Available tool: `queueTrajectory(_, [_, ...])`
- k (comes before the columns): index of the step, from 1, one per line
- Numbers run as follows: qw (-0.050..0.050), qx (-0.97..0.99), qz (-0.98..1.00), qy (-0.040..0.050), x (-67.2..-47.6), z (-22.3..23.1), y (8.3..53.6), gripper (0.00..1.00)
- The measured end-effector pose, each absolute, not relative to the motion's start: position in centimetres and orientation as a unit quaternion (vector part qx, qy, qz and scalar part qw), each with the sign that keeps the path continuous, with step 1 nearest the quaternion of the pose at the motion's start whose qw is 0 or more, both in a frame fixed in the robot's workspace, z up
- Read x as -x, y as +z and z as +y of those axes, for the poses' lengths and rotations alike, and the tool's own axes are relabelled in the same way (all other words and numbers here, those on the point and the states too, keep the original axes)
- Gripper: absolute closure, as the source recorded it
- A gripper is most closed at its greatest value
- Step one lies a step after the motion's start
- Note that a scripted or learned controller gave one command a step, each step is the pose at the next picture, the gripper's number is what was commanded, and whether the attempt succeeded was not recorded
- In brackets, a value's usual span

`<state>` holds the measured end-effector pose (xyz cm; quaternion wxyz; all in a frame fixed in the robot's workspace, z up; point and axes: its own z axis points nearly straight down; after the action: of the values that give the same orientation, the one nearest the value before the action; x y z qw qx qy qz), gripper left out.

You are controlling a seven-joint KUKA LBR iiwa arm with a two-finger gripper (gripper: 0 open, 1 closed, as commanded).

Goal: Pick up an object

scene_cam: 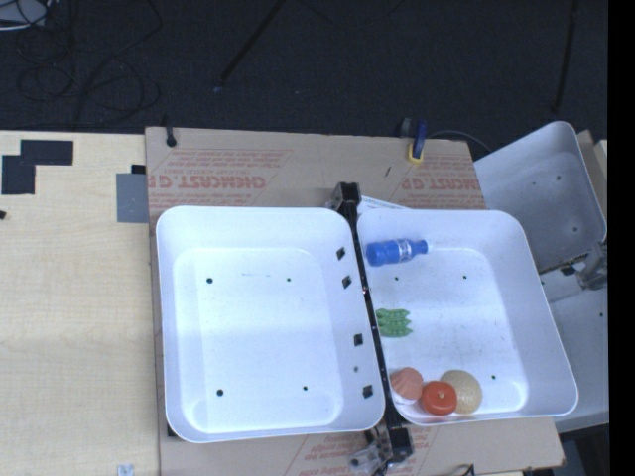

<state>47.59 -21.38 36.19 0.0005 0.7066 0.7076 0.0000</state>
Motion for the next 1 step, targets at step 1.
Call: queueTrajectory(1, [-0.001, -0.707, 0.707, -0.001, -47.61, -21.33, 34.69, 1.0])
